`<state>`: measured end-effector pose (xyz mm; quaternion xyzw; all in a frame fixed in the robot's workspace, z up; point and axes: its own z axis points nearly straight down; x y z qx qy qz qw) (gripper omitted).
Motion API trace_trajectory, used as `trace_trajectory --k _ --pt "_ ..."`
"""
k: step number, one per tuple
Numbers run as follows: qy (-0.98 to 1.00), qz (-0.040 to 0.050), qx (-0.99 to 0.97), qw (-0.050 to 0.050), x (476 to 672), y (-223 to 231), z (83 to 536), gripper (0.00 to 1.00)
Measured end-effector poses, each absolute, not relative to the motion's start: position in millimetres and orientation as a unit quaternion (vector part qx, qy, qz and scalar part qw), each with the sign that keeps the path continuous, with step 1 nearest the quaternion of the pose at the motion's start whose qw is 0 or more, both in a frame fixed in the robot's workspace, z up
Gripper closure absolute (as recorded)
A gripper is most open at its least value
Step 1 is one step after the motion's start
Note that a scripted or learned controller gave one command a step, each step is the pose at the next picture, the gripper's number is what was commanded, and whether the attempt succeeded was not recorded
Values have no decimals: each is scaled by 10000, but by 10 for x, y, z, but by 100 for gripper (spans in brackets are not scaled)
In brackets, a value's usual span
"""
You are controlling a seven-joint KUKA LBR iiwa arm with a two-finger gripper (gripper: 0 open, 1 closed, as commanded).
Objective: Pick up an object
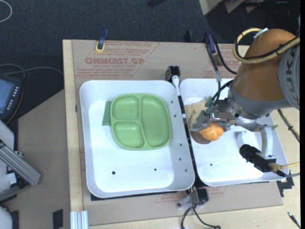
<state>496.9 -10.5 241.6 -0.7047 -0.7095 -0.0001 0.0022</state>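
An orange rounded object [211, 133] lies in the right bin [224, 173], near its left wall. My gripper [209, 121] is right over it, touching or nearly touching its top; I cannot tell whether it grips the object. Just beside the gripper, on the bin floor to the upper left, lies a tan, flat, cloth-like piece [193, 112]. The arm's orange band [264, 68] hangs over the bin's far right part and hides what is under it.
The left bin [95, 142] holds a pale green divided plate [141, 120] with a darker green flat piece [106, 113] sticking out from under its left edge. A black clip [173, 73] sits at the top of the wall between the bins.
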Motion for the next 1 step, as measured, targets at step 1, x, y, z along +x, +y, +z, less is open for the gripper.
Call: trace_trajectory --k 1 --pt "-7093 3 -7050 23 4920 399 2386 100"
